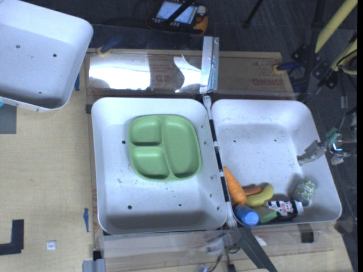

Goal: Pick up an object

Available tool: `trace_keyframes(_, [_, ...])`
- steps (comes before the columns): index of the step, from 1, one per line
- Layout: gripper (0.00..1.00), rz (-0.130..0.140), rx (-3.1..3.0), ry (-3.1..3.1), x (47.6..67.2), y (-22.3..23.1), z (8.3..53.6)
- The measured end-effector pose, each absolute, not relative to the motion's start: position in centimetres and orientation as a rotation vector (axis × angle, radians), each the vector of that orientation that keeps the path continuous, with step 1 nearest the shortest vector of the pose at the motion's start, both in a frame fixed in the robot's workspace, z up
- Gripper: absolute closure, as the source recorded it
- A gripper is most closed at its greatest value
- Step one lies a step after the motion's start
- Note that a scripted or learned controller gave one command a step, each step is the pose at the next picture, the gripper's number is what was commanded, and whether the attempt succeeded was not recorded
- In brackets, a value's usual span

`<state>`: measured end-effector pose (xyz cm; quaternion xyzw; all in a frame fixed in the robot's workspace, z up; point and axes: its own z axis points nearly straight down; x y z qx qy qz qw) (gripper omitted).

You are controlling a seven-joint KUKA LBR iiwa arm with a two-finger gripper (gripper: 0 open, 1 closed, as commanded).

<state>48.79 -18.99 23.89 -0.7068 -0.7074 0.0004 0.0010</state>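
1. The left white bin (108, 152) bears a pale green divided plastic plate (164, 147), lying flat mid-bin with bare floor around it.
2. In the right white bin (266, 123), candidates crowd the near edge: an orange carrot-shaped toy (233, 188) against the dividing wall, a yellow banana-shaped toy (260, 194), a blue-capped bottle (247, 215), and a small greenish can (305, 190). Nothing looks lifted, so the pick seems not yet begun.
3. The gripper (332, 147) sits at that bin's right rim; I cannot tell its grip state. The far half offers open room.
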Motion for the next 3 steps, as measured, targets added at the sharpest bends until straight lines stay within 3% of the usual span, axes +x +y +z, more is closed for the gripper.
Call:
trace_keyframes(1, [0.0,-0.007,-2.21,-2.208,47.9,-21.1,10.4])
trace_keyframes(2, [1.0,-0.002,-2.221,-2.212,48.0,-21.5,11.4])
trace_keyframes(3, [1.0,0.001,-2.317,-2.121,50.0,-9.6,19.8])
